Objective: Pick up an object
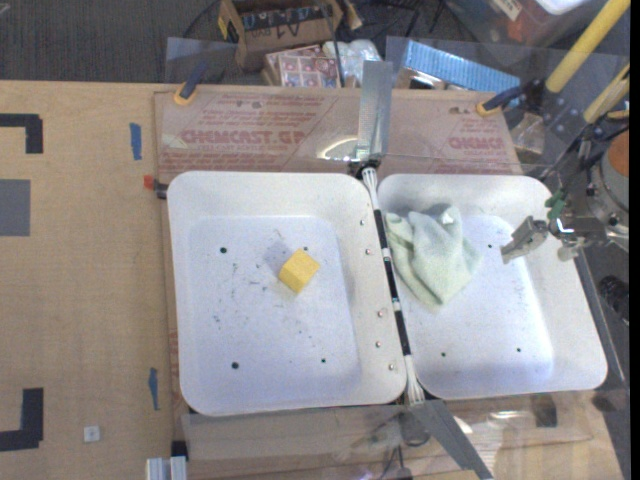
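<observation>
A small yellow block (299,270) lies near the middle of the left white bin (200,368). A crumpled pale green cloth (432,252) rests in the right white bin (560,368), against its left wall. My gripper (543,243) hangs over the right side of the right bin, to the right of the cloth and apart from it. It is open, with nothing between its fingers. The arm behind it comes in from the right edge.
A metal divider (385,268) runs between the two bins. Cardboard sheets (260,133) lie behind the bins, with clamps and clutter further back. The brown bench top (80,298) stretches to the left.
</observation>
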Robot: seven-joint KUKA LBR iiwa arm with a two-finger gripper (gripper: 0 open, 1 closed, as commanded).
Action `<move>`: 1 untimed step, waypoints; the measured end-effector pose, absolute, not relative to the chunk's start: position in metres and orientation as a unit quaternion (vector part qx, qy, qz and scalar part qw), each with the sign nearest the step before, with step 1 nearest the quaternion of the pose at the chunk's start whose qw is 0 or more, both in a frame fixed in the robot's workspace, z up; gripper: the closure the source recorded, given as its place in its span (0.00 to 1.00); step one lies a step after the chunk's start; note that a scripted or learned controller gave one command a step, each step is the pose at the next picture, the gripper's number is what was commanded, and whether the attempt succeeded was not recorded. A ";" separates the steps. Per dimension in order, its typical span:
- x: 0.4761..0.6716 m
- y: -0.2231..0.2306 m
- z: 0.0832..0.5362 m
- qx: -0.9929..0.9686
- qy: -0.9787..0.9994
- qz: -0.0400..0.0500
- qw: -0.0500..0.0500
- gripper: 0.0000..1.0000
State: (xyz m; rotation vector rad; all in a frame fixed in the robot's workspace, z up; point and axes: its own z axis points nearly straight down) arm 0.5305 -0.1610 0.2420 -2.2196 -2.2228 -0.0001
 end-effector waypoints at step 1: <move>0.479 -0.124 0.199 -0.666 -0.746 0.000 0.000 0.00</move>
